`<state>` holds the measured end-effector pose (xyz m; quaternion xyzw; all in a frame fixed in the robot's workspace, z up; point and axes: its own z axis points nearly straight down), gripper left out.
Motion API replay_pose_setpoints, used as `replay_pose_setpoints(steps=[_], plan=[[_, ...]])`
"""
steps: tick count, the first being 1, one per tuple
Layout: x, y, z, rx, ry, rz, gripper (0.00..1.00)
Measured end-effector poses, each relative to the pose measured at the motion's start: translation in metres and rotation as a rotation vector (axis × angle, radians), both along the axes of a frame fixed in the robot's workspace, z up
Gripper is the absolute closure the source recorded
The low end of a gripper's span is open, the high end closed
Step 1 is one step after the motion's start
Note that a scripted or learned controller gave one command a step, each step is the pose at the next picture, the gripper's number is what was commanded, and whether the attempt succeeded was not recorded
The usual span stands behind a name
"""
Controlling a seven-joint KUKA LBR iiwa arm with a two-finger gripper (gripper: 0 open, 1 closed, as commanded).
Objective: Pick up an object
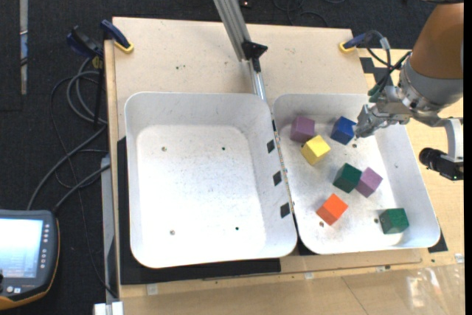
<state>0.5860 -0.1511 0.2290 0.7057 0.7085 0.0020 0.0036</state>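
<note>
The right bin (413,181) holds seven blocks; the tool (363,127), grip state unclear, touches the blue block (342,130).

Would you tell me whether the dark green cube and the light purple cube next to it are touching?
Touching, as far as the camera view shows: the dark green cube and the light purple cube sit side by side in the right bin with no white floor visible between them.

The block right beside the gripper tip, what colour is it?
Blue. The blue block sits by the gripper in the right bin, clearest in the camera view.
</note>
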Motion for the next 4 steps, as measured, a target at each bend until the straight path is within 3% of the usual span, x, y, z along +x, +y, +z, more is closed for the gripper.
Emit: replay_pose_setpoints(steps=[1, 2, 4], plan=[[0.002, 0.0, 0.054, -0.001, 0.0, -0.001, 1.0], [0.007, 0.051, 0.043, 0.004, 0.008, 0.004, 1.0], [0.048, 0.163, 0.015, 0.003, 0.007, 0.004, 1.0]])
